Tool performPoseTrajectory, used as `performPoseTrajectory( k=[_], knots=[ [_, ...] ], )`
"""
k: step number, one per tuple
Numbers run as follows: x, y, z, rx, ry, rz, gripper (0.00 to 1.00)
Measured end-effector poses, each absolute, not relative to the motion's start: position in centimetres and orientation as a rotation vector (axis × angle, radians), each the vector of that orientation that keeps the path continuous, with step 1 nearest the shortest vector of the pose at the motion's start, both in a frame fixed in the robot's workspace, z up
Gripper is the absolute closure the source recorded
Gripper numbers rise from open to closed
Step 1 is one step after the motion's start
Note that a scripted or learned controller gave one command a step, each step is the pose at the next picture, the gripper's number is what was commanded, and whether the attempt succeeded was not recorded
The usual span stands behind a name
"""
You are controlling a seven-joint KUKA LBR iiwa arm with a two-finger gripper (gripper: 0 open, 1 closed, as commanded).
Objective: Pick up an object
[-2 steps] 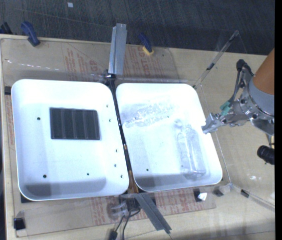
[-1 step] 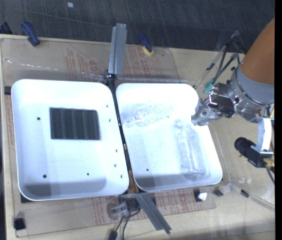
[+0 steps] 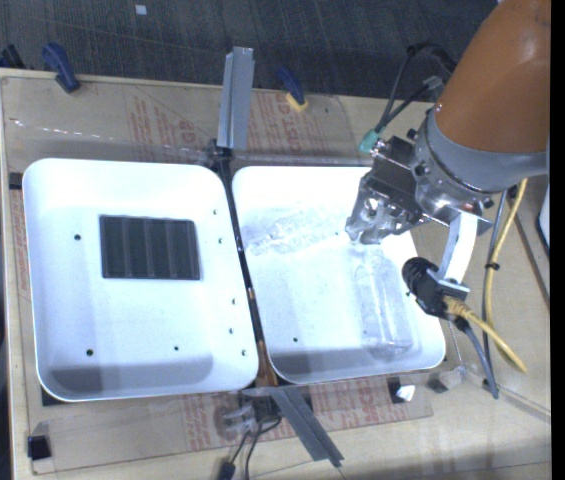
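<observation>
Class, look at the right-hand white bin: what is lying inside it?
Inside the right bin lie two clear plastic bottles: one near the far side, another along the right wall. The gripper covers the second bottle's top, so that end cannot be seen.

a: what lies past the bench (image 3: pixel 112 118)?
b: dark grey carpet floor (image 3: pixel 162 18) along its far edge.
a: and the bench top?
b: pale wood, blue clamps (image 3: pixel 60 66) at the far edge, evenly lit.

Right bin (image 3: pixel 292 353) open at left, 2 clear bottles (image 3: pixel 382 308) crowding right side
</observation>
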State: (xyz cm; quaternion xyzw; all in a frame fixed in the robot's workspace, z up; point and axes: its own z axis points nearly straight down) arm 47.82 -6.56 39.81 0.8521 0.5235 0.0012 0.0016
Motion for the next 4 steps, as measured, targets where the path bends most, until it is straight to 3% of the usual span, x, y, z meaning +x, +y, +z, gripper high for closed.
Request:
performPoseTrajectory(
  k=[1, 2, 4],
  knots=[
    [47.6, -11.8, 38.0, 2.293, 2.151, -0.003, 1.0],
    [47.7, -11.8, 38.0, 2.293, 2.152, -0.003, 0.0],
    [47.8, -4.6, 40.4, 1.91, 2.487, 0.004, 0.0]
  ],
)
